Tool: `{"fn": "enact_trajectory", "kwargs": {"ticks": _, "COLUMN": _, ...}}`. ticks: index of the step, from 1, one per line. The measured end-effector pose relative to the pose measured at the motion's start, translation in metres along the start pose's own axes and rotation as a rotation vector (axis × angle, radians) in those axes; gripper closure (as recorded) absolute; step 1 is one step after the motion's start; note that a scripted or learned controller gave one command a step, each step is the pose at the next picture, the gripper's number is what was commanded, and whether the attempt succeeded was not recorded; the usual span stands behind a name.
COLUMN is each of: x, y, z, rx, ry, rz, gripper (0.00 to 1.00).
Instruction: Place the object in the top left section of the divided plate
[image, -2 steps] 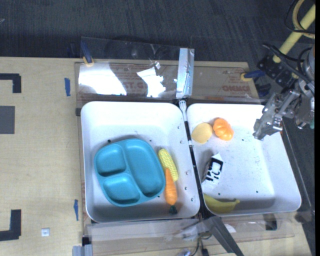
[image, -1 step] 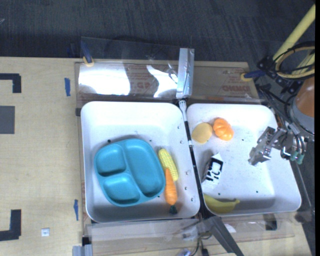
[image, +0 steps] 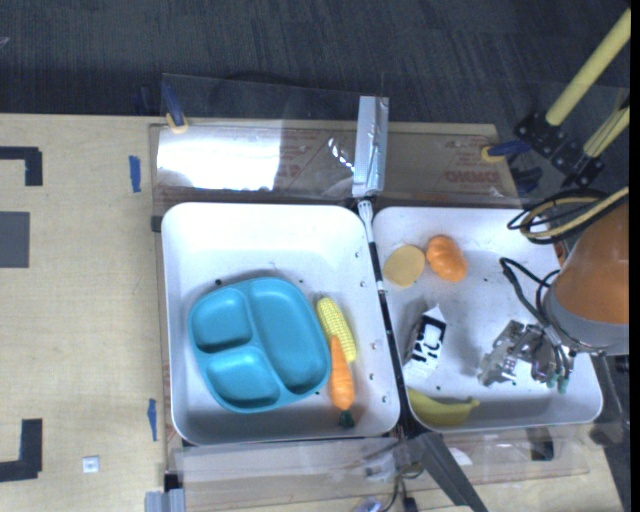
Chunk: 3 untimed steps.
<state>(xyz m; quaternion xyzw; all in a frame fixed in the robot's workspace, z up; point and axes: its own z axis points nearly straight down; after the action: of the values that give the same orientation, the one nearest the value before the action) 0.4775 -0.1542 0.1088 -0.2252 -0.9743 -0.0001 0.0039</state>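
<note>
Closest to the lens rides the grey arm with its orange band (image: 598, 275), and below it the two-finger gripper (image: 520, 358) hangs low over the right-hand shallow white bin (image: 480, 230). Nothing can be seen in its grasp, and whether it is apart or together cannot be told. The task leaves its object unnamed. Judging by nearness, it is either the yellow plastic banana (image: 441, 406), lying against the bin's near wall just left of and nearer than the gripper, or the small black-and-white printed box (image: 428, 340), directly to the gripper's left. Farther left and beyond sit a pale yellow disc (image: 405, 265) and an orange rounded toy (image: 446, 257), touching each other. The banana looks light, stiff and smooth, so it may slip. A hold across its thicker middle, square to the curve, seems safest, though the wall crowds one side. The blue divided plastic plate (image: 262, 345) lies well to the gripper's left in the other white bin (image: 250, 235).
</note>
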Motion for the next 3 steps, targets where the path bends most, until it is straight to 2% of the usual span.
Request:
{"fn": "enact_trajectory", "kwargs": {"ticks": 1, "x": -0.025, "y": -0.043, "z": -0.024, "rx": 0.0, "ry": -0.011, "rz": -0.319, "gripper": 1.0}}
{"fn": "enact_trajectory", "kwargs": {"ticks": 2, "x": -0.012, "y": -0.019, "z": -0.023, "rx": -0.002, "ry": -0.005, "rz": 0.137, "gripper": 1.0}}
{"fn": "enact_trajectory", "kwargs": {"ticks": 3, "x": -0.02, "y": -0.018, "z": 0.003, "rx": -0.002, "ry": -0.005, "rz": 0.714, "gripper": 1.0}}
